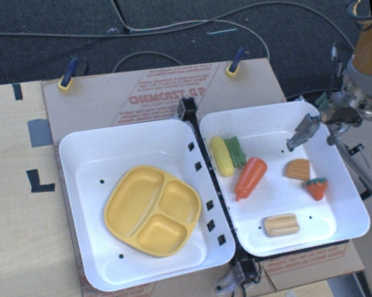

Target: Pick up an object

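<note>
Over the right bin (354,212), near its far right corner, the gripper (294,142) hangs at the end of the grey arm (359,92), pointing down and to the left of the view. From this slant it reads as one dark grey shape, so whether it is open or shut cannot be told, and nothing can be seen gripped in it.

The toys it could pick up all lie in this same bin. Just below the gripper's tip, closest of all, is a tan piece of bread (298,169). Just past that, lower and slightly to the right, sits a small strawberry (317,188). To the left of the tip and a bit lower lies an orange carrot (250,177), tilted. Further left, level with the tip, a yellow corn cob (221,155) lies beside a green vegetable (235,150), the two touching, close to the wall between the bins. Well below the tip, near the front wall, is a pale bread roll (281,224).

Far to the left of the gripper, the left bin (75,197) holds a yellow divided plate (152,211). Both bins sit on a cardboard sheet (163,92).
</note>
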You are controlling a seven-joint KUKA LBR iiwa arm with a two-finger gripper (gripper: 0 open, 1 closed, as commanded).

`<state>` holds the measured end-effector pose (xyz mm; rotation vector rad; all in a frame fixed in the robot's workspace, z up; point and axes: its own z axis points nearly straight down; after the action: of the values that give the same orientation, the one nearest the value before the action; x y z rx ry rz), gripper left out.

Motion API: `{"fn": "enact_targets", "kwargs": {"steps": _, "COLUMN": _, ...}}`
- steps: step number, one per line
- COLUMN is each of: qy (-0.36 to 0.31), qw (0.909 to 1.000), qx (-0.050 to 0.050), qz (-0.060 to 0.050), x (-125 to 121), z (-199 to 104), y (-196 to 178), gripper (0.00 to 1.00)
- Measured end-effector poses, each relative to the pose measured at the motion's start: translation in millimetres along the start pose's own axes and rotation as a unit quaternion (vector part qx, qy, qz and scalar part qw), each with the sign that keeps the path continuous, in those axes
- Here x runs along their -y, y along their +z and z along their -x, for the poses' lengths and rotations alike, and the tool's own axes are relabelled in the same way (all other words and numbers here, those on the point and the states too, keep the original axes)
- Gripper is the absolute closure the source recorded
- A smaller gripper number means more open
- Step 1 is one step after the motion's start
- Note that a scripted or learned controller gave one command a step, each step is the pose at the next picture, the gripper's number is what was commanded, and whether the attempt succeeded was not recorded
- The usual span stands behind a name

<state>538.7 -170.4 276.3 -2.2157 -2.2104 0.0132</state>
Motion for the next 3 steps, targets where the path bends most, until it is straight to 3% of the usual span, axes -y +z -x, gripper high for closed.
{"fn": "enact_targets", "kwargs": {"steps": 1, "qy": -0.002, "qw": 1.0, "qx": 0.001, "qz": 0.005, "x": -1.7, "z": -0.5, "y": -5.3, "gripper": 0.0}}
{"fn": "enact_targets", "kwargs": {"steps": 2, "qy": -0.002, "qw": 1.0, "qx": 0.001, "qz": 0.003, "x": -5.9, "z": -10.2, "y": 48.8, "gripper": 0.0}}
{"fn": "enact_targets", "kwargs": {"steps": 3, "qy": -0.001, "qw": 1.0, "qx": 0.001, "qz": 0.001, "x": -1.0, "z": -1.5, "y": 109.1, "gripper": 0.0}}
